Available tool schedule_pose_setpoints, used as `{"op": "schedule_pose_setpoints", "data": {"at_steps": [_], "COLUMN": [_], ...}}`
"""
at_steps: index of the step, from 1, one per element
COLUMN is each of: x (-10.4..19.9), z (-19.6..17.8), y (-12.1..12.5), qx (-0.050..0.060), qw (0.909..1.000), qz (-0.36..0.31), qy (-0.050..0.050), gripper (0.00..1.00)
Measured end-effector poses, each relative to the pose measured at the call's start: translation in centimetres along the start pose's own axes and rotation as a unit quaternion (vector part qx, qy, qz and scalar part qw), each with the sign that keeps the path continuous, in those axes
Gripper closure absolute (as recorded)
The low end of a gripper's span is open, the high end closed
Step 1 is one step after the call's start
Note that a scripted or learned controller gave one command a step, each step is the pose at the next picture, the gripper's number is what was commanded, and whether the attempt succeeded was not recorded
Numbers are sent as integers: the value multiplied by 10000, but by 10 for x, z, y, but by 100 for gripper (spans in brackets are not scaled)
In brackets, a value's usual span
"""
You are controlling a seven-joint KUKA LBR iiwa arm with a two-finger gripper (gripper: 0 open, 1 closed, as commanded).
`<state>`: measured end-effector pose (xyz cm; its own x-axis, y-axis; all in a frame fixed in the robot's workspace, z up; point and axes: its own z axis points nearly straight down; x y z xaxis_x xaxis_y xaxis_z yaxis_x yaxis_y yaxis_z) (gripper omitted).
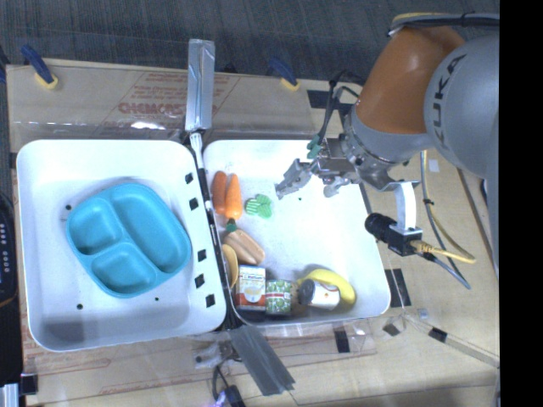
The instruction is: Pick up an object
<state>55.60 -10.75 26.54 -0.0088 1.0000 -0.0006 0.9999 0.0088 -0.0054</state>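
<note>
Nearest, along the front wall of the right bin (373,299): a small carton (252,285), a can (280,297) beside it, then a banana (333,283) curled round a dark-capped item, all pushed together against the wall, probably slid there and awkward to get at. A step back, against the divider: a bread roll (244,246), a yellow piece (232,264) tucked under it. Further in: two carrots (227,193) lying side by side along the divider, a green leafy toy (259,205) just beside them, loose on bare floor and so the easiest pick, at a guess. Above the open middle of this bin: gripper (310,179), fingers (292,181) apart, nothing between them, hovering near the green toy but not touching it; likely poised to drop on whatever lies closest. Left bin (34,227): a blue divided plate (127,237), flat. Far side: clamps (38,68) pinning the sheet to the worktop (102,91).
</note>
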Motion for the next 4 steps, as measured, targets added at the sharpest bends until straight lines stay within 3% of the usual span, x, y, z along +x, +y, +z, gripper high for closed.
{"op": "schedule_pose_setpoints", "data": {"at_steps": [1,2,3,4], "x": [-42,-87,-31,-20], "z": [159,175,174,175], "y": [22,78,103,7], "qx": [58,-18,-25,-3], "qw": [9960,9997,10000,9997], "qz": [888,223,-95,-255], "qy": [8,0,9,9], "gripper": [0,0,0,0]}}
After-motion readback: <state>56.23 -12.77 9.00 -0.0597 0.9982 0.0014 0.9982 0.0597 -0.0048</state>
